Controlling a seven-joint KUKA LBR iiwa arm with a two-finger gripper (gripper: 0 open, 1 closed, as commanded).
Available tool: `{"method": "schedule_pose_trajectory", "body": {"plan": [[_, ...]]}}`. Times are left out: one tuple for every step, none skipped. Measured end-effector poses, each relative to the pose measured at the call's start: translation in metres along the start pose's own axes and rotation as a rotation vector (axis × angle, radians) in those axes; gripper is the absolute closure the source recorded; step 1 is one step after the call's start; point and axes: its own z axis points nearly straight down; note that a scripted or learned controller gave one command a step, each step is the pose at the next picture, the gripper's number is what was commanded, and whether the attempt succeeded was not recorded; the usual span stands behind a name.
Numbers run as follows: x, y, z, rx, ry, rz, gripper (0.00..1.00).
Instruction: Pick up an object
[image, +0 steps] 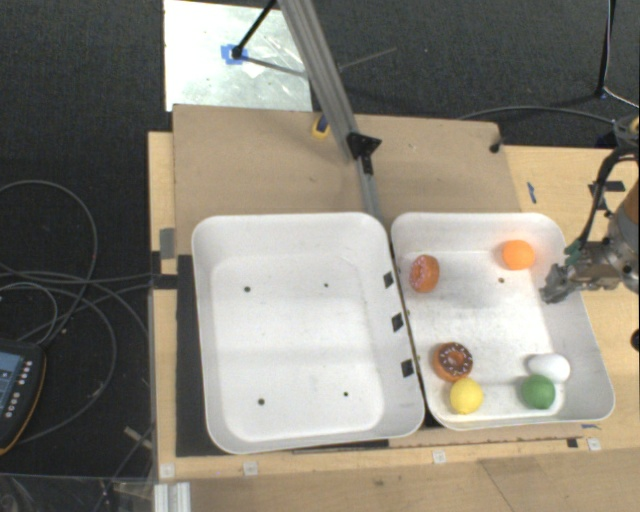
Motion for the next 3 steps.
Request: {"method": "schedule_pose_trajectory", "body": {"plan": [[-0.003, 0.003, -0.065, -0.001, 0.0, 0.0, 1.0], [0.046, 0.03, -0.067, 0.004, 0.003, -0.005, 1.0], [0.094, 0.059, -0.065, 0.004, 0.004, -0.005, 1.0]]}}
